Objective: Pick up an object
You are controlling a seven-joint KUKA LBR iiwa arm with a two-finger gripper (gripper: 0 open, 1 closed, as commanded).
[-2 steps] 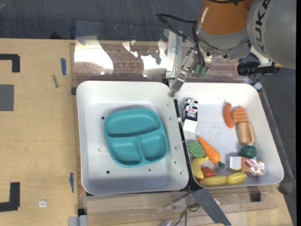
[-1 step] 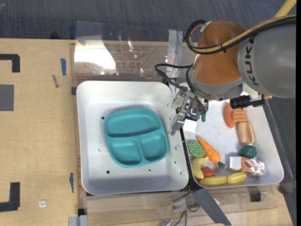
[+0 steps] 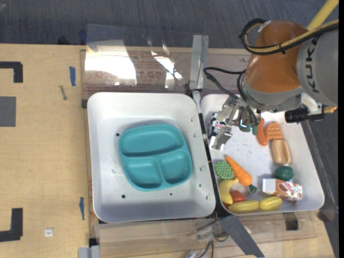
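1 carrot (image 3: 239, 170), seemingly just below end effector (image 3: 223, 129)

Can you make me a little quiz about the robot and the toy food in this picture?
1. True or false: the teal three-compartment plastic plate lies in the left white bin.
2. What lies just left of the orange toy carrot in the right white bin? A) a green knobbly toy vegetable B) a blue cup C) a red ball
3. Fill in: the two-finger metal gripper hangs over the ______ white bin.

Key
1. True.
2. A.
3. Right. It is near that bin's far left corner, away from the yellow toy banana at the near edge.
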